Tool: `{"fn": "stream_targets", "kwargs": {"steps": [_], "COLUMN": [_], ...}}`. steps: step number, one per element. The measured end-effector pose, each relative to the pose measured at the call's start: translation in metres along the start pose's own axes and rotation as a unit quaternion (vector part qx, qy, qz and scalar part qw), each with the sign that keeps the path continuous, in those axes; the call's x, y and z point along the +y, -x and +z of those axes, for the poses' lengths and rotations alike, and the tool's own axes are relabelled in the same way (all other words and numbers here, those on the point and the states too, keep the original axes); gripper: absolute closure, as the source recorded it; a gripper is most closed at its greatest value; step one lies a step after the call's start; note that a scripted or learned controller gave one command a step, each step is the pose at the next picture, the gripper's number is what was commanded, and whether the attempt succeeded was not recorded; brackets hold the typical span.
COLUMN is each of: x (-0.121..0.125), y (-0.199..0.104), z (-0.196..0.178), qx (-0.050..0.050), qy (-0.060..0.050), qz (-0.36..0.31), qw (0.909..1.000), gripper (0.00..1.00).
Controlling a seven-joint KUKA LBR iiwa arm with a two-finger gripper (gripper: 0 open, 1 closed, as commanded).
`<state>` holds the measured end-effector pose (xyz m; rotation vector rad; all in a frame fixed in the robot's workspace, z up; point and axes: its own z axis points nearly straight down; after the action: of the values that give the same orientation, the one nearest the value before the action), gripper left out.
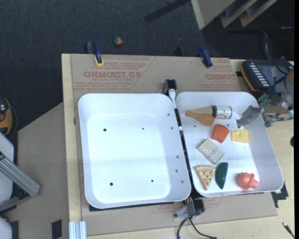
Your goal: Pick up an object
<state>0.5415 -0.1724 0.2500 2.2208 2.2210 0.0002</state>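
Cheese wedge point(239, 136) lying mid-right of frame in right bin point(275, 163), likely target: gripper point(247, 116) hovering just above it, fingers seeming spread, grasping nothing. Other toys sitting lower left.

End effector point(246, 117) at right, low, pointing leftward.

Dark blue-grey carpet floor point(70, 23) w/ small orange-green bit point(118, 41) far left. Brown board point(140, 70) held by blue clamps point(97, 52) at far edge. Pale wooden furniture point(229, 11) far right.
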Motion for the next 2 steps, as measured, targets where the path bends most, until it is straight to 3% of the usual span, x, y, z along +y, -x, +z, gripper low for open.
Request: {"fn": "stream_targets", "kwargs": {"steps": [1,2], "x": [0.08,0.115], "y": [-0.052,-0.033], "z": [0.1,0.146], "qx": [0.001,-0.002], "qy": [0.001,0.001], "qz": [-0.004,0.001], "qw": [1.0,1.0], "gripper": [0.0,0.0]}}
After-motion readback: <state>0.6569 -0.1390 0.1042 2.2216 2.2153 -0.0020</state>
